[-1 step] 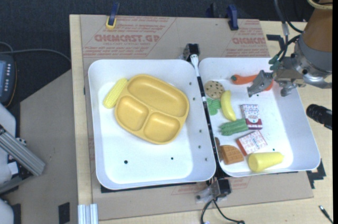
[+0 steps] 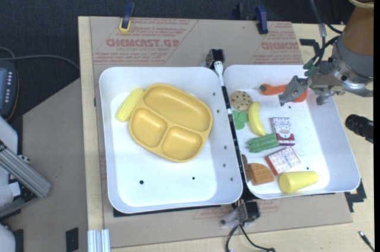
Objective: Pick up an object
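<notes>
End effector: hangs over the far part of the right bin, reaching in from the right; two dark fingers spread apart, nothing between them.
Left finger: tip lies over the orange carrot's right end; whether it touches, I cannot tell.
Arm: grey, with an orange band above the wrist, at the right edge of the scene.
Carrot: orange, green tip to the left, near the far wall of the right bin.
Right bin: white and shallow, holding the small pieces.
Cookie: round, brown-speckled, at the bin's left side.
Banana: yellow, just beside the cookie.
Green piece: against the left wall, beside the banana.
Green pod: lying crosswise, mid-bin.
Red-and-white cartons: one right of the banana, one nearer the front.
Brown bread-like piece: front left of the bin.
Yellow block: front, right of the brown piece.
Left bin: white, holds a yellow divided tray; a corn cob rests against the tray's left edge.
Tabletop: pale board under both bins, two blue clamps at its far edge.
</notes>
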Available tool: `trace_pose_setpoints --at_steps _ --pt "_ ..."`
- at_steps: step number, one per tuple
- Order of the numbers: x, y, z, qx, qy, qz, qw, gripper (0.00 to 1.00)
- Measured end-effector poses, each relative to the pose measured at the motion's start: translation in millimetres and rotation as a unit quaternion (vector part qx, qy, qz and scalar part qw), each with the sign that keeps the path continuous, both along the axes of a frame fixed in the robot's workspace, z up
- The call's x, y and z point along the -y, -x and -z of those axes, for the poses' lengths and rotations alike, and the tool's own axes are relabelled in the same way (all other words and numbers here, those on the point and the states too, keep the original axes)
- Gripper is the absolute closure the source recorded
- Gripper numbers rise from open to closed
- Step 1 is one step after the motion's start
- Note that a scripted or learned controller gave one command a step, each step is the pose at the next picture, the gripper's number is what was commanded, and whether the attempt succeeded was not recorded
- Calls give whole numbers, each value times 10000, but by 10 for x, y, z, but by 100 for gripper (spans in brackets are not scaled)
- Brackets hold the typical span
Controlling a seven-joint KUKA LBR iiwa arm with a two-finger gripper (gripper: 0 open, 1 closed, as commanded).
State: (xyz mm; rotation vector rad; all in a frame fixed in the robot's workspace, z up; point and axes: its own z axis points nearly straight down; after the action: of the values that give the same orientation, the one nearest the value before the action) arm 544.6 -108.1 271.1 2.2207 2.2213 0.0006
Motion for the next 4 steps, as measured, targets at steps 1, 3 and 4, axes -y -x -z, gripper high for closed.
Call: trace_pose_setpoints --at_steps 1,3,4 --pt "9 -12 629 -33 -9 6 10000 0" --pt "-106 98 1727 -37 -13 0 10000 0" --pt "-90 83 1833 13 14 12 10000 0"
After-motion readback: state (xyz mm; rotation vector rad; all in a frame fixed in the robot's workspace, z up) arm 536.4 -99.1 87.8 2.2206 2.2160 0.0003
